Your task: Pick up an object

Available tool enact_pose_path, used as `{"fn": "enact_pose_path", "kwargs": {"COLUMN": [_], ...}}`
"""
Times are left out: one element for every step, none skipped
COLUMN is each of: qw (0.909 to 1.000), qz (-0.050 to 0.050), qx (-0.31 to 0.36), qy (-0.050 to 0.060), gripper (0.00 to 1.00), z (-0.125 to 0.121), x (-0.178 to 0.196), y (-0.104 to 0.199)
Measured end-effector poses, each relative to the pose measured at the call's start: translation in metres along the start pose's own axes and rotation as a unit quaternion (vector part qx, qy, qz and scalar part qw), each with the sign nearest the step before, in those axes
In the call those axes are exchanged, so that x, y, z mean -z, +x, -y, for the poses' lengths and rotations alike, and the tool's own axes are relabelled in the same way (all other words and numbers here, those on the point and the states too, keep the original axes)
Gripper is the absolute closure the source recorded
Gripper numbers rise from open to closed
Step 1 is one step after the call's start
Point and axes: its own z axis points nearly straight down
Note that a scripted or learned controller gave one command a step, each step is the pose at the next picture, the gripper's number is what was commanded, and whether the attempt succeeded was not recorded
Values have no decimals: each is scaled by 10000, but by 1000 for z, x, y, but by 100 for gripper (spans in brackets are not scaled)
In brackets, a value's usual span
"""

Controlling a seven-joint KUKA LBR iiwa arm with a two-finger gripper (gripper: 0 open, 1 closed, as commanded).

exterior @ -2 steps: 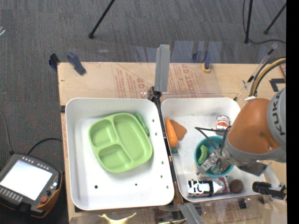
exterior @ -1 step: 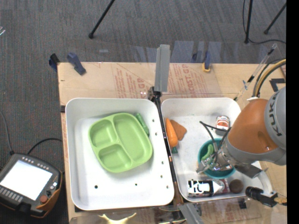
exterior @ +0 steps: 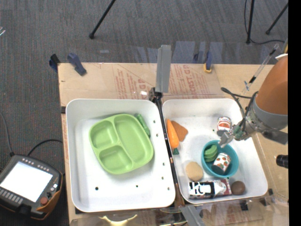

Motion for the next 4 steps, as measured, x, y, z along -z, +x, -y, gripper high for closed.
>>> {"fn": "enact_pose_path", "kwargs": {"qw": [9969,9859,9859,9817], "qz": [-27,-34,-37,-62], "qx": [791,1670,1674,1904], "qy": [31,26,27,74], "gripper": [100,100,0,0], "z": [42,-16,-16,-29], "x": [-125,-111,-111,-128], "y": [7,-72,-72,-78]}}
